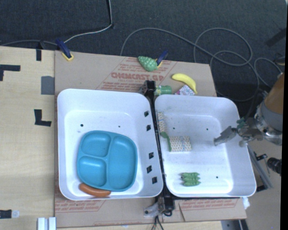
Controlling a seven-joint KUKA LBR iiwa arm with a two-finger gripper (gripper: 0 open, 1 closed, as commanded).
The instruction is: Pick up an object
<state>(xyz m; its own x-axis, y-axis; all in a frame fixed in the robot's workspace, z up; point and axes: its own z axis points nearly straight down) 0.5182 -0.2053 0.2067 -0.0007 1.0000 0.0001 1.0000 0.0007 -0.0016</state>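
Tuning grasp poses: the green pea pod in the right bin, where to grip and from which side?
Grip the green pea pod across its middle, coming straight down from above. It lies flat on the right bin floor, long axis roughly left-right in the camera view, so the fingers should close across the narrow width. It sits away from the walls, leaving room on both sides. The gripper is off to its upper right.

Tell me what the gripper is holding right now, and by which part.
Nothing is seen held. The gripper hangs over the right bin near its right wall, apart from the green pea pod and the patterned cloth.
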